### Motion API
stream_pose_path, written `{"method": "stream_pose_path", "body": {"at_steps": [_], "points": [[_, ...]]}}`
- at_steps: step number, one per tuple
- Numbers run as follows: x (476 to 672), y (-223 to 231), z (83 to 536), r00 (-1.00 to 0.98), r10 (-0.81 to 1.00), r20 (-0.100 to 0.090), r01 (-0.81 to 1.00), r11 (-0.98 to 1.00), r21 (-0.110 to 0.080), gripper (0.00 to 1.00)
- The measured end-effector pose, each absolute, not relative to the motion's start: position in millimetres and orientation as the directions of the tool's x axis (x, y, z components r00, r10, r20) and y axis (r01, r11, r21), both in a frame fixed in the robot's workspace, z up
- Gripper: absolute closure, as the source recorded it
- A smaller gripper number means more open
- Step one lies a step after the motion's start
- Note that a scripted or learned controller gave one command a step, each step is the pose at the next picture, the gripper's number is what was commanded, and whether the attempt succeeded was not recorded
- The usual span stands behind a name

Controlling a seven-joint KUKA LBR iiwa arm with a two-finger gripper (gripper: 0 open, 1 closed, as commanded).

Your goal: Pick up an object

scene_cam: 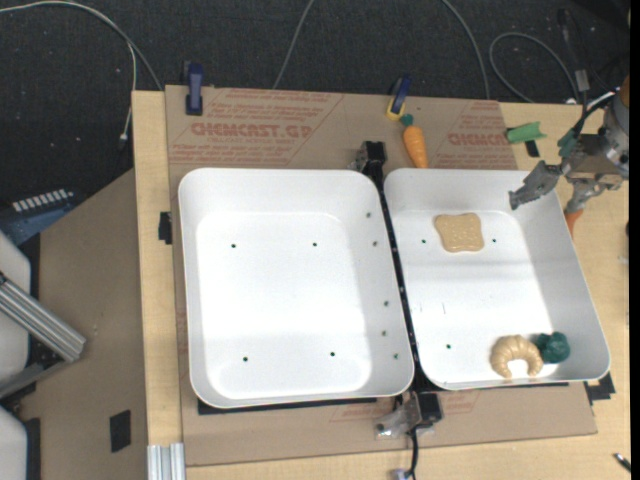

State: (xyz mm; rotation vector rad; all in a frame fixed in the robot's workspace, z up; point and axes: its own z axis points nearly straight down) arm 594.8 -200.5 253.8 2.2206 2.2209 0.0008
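Over right bin's far corner: gripper (fingers spread, empty).

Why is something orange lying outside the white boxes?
That toy carrot does look out of place: it lies on the cardboard behind the right bin, while the toast, croissant and green toy sit inside.

The arm comes in from the right, low over the bench's far right corner. Its gripper hangs with fingers spread apart, nothing between them.
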Motion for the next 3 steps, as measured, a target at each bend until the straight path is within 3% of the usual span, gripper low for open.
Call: {"method": "stream_pose_path", "body": {"at_steps": [1, 2, 3], "points": [[647.2, -223.6, 176.9, 0.000, 1.000, 0.002, 1.000, 0.000, -0.007, 0.00], [649.3, -223.6, 193.3, -0.001, 1.000, -0.001, 1.000, 0.001, 0.003, 1.00], [649.2, -223.5, 192.7, -0.001, 1.000, -0.001, 1.000, 0.001, 0.002, 0.00]]}}
